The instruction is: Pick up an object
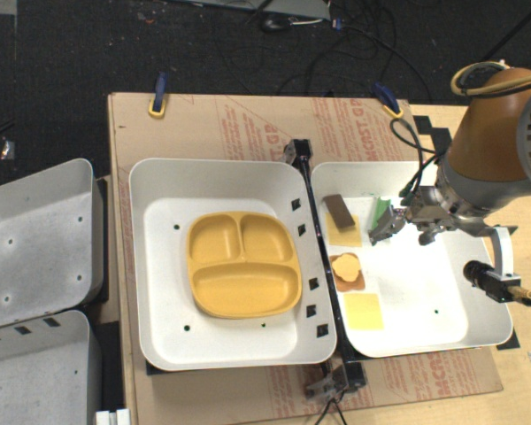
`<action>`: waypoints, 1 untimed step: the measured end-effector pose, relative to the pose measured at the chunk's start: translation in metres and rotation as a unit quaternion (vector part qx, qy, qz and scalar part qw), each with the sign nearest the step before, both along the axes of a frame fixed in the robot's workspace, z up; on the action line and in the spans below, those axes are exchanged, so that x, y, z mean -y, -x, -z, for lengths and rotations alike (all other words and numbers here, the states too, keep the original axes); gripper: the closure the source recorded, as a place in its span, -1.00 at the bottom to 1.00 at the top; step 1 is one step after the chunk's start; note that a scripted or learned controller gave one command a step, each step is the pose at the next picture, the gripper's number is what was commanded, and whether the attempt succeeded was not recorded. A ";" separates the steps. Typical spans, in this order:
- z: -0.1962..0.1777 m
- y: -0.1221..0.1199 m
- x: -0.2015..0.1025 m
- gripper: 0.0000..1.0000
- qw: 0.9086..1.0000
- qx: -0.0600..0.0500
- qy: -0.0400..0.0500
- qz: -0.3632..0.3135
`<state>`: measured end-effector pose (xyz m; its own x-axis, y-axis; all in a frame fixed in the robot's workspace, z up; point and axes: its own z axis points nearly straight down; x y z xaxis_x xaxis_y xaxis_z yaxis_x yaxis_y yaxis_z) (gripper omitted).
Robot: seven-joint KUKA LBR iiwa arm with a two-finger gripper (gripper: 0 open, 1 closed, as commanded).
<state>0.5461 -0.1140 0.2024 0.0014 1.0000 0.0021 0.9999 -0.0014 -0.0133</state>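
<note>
The left bin [159, 264] holds a yellow divided tray [244, 265] at its middle. In the right bin [442, 326], along its left wall, lie a brown block [338, 208], a yellow slab [340, 229], an orange piece [346, 268] and a yellow square [364, 311]. The gripper [389, 224] hovers beside a green object [380, 211]; whether its jaws are open or closed I cannot tell.

The divided yellow plastic tray [244, 265] looks smooth and slightly glossy. The two shallow white plastic bins [150, 237] appear matt. The brown cardboard sheet [239, 122] beneath looks dull.
</note>
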 end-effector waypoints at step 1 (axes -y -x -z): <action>-0.006 -0.003 0.000 -1.00 1.000 0.006 0.001 -0.001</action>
<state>0.5490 -0.1140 0.2086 -0.0008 1.0000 0.0003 1.0000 0.0008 -0.0010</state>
